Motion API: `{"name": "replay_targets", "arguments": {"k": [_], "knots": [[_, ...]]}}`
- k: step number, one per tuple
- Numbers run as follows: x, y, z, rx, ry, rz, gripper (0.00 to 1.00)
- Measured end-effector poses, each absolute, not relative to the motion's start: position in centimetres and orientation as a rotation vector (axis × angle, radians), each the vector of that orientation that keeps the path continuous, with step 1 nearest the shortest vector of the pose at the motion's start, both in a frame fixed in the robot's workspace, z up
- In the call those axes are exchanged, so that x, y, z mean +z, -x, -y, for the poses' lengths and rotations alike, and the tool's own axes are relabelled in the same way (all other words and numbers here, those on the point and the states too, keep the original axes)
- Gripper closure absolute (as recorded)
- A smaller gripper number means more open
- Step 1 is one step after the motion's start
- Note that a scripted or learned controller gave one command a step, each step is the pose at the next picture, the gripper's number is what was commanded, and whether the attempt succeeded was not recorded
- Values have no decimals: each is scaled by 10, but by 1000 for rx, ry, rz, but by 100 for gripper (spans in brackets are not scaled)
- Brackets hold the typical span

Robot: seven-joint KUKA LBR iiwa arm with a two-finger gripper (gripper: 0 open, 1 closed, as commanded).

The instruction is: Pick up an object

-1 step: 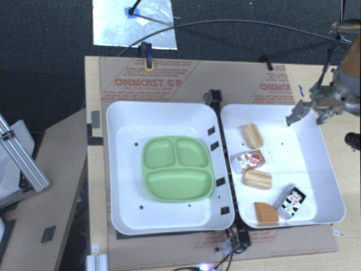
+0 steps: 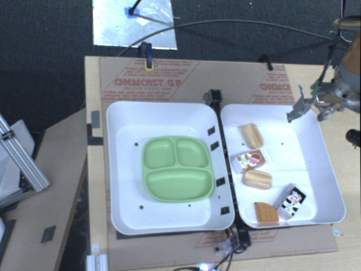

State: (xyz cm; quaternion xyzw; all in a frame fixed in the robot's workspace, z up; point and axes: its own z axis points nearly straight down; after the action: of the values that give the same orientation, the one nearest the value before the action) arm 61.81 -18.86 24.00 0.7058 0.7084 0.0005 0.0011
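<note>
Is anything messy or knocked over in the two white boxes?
Nothing looks spilled or broken. The green tray sits flat in the left bin. In the right bin, two bread rolls, a small packet, a cracker and a black-and-white carton lie loosely scattered. The gripper hovers at that bin's far edge.

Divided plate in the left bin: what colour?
Light green plate, clearest in the camera view.

Both bins point(image 2: 163, 114) are white. The tray point(image 2: 178, 168) in the left one is pale green. In the right bin I see two tan buns point(image 2: 252, 135), an orange-brown cracker point(image 2: 265, 213), a red-and-white packet point(image 2: 250, 161) and a black-and-white patterned carton point(image 2: 291, 201). My arm point(image 2: 351, 55) is grey with an orange band.
</note>
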Motion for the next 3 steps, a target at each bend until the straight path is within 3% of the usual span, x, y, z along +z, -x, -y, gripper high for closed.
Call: {"name": "replay_targets", "arguments": {"k": [2, 3], "knots": [[117, -622, 182, -2, -2219, -2227, 0], [83, -623, 181, -1, -2217, -2225, 0]]}}
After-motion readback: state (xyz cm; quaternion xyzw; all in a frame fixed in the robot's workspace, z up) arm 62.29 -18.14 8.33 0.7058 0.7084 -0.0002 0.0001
